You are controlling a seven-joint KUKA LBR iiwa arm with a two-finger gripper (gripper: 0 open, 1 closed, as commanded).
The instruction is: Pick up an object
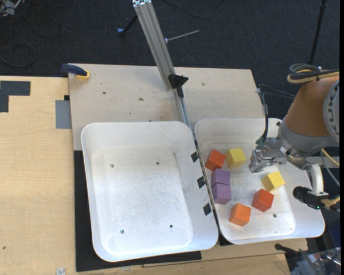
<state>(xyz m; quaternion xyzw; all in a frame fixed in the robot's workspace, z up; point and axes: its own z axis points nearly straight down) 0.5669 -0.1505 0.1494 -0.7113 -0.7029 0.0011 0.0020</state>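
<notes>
Just below the claw sits a yellow block, another yellow block off to its left. Whether the claw is apart or together, I cannot tell. Risk: a descent here clips the lower block's edge and knocks it into the red block.

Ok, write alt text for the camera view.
A grey and orange robot arm's gripper hangs over the right white bin, among yellow, orange, red and purple blocks. The left white bin sits beside it on the bench.
</notes>
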